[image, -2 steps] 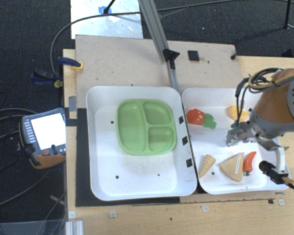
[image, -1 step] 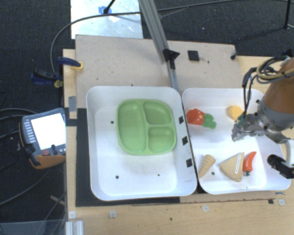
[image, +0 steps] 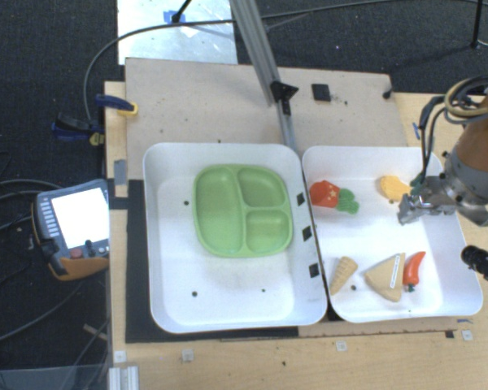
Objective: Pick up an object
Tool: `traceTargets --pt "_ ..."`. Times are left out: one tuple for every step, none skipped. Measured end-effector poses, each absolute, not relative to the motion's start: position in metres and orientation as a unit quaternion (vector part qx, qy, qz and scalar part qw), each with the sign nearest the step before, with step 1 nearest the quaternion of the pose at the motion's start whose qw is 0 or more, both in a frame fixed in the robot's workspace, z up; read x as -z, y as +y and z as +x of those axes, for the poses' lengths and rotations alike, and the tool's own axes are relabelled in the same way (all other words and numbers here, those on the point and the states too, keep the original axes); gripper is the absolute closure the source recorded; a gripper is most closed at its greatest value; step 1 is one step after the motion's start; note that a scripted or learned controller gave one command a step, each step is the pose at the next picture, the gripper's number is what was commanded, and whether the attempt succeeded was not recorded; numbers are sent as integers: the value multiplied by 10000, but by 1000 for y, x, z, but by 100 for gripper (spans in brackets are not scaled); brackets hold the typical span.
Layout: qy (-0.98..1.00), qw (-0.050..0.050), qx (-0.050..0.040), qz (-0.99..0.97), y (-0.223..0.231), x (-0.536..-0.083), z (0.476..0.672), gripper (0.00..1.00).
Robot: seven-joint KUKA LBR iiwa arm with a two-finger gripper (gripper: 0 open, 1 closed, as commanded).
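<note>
No writing can be read on anything here. The hand (image: 412, 208) hangs over the right bin (image: 450, 303) near its right wall, just beside a yellow toy (image: 393, 187); whether it is open or closed cannot be told, and nothing shows in its grasp. On the counter (image: 228, 96) sit two bins: the left bin (image: 167, 299) holds one green divided plate (image: 242, 210), the right five toys, namely the yellow one, a red-and-green strawberry (image: 332, 195), a cone (image: 342, 273), a tan wedge (image: 385, 277) and a red pepper (image: 414, 268).
</note>
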State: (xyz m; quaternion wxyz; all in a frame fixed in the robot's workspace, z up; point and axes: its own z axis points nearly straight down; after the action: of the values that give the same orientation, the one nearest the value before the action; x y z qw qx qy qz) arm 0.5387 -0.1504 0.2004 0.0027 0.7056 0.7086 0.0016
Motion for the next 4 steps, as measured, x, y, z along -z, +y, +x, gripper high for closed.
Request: traceTargets --pt "7088 24 -14 7054 -151 -239 540 100" --pt "7112 1 -16 7030 -87 -241 544 100" --pt "7109 -4 -13 7033 -25 -232 541 100" --pt "7102 -3 -8 7040 21 -231 533 100"
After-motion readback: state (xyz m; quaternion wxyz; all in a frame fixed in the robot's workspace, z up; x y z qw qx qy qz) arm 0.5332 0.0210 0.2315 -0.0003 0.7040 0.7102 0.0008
